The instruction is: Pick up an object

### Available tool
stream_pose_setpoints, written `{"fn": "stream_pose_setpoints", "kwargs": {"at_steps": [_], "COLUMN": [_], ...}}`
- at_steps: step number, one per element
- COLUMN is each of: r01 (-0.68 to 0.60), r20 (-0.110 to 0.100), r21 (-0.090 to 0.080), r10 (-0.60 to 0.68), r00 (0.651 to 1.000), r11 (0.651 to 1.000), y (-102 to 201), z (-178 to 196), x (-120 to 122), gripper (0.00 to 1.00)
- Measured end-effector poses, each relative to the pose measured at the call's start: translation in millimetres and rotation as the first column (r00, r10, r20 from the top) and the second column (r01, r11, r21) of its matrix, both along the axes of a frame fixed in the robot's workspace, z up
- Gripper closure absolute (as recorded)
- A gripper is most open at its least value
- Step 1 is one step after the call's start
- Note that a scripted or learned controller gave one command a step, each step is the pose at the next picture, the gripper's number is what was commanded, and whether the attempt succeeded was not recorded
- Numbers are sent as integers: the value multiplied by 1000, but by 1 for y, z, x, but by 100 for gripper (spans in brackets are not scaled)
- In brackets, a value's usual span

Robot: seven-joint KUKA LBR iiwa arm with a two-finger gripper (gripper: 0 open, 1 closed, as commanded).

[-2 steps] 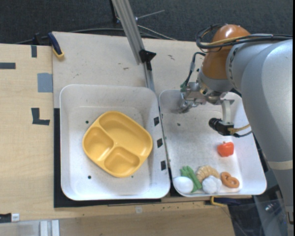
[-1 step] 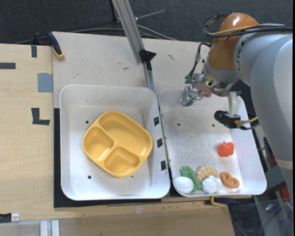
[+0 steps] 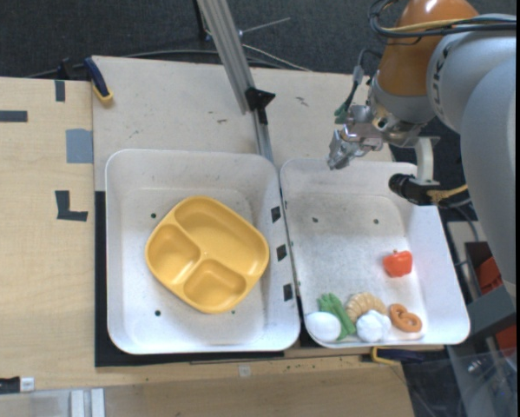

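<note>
we see the gripper (image 3: pixel 340 157) hanging over the far rim of the right bin (image 3: pixel 433 233), near that bin's far left corner, with nothing between its fingers (whether they are open or closed, we cannot tell). the objects to pick lie well apart from it: a red pepper (image 3: pixel 398 263) near the right bin's right wall, and along its near edge a white egg (image 3: pixel 324 326), a green vegetable (image 3: pixel 333 309), a tan shrimp-like piece (image 3: pixel 364 303), a second white piece (image 3: pixel 372 326) and an orange pretzel (image 3: pixel 406 318). beside the right bin, the left bin (image 3: pixel 125 233) holds a yellow divided plate (image 3: pixel 207 252).
</note>
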State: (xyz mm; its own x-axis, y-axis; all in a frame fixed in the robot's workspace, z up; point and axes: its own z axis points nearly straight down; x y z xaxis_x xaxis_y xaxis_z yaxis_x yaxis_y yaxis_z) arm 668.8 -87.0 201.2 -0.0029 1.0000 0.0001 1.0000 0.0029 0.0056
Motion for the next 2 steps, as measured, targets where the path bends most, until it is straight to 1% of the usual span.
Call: {"fn": "stream_pose_setpoints", "kwargs": {"at_steps": [1, 2], "r01": [1, -1], "r20": [1, -8], "r21": [0, 1], "r10": [-1, 1], "r00": [1000, 1000], "r11": [1000, 1000], "y": [2, 41], "z": [64, 57], "x": [1, -17], "gripper": [100, 100]}}
